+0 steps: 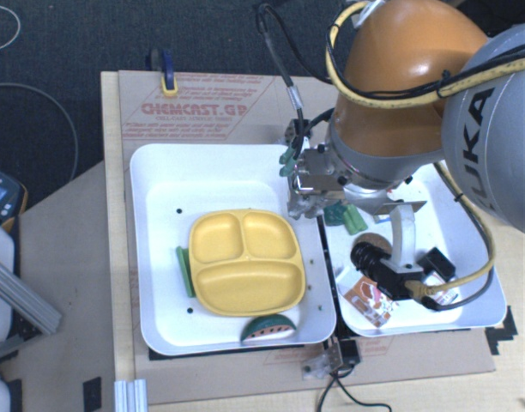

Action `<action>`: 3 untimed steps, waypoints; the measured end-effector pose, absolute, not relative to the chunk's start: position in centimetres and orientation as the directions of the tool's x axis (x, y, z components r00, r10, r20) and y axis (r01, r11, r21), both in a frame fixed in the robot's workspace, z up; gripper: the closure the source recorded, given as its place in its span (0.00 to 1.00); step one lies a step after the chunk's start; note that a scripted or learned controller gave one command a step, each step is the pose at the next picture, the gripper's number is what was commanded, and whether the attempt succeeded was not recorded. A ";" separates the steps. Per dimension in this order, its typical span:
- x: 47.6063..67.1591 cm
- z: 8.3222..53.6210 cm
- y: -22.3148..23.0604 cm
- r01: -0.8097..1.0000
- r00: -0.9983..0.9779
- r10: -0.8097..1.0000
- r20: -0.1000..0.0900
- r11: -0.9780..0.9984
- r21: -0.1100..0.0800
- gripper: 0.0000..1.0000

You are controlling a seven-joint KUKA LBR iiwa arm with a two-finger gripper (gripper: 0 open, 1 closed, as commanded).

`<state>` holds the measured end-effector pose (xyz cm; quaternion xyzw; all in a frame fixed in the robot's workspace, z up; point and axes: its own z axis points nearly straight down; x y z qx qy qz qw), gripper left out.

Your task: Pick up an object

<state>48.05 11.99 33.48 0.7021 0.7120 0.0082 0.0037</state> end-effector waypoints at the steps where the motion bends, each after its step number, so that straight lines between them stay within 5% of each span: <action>1: 48.0 33.7 11.3 1.000 -0.001 1.000 0.000 0.001 0.001 1.00; 3: 48.0 35.6 11.4 1.000 -0.003 1.000 -0.001 0.003 0.004 1.00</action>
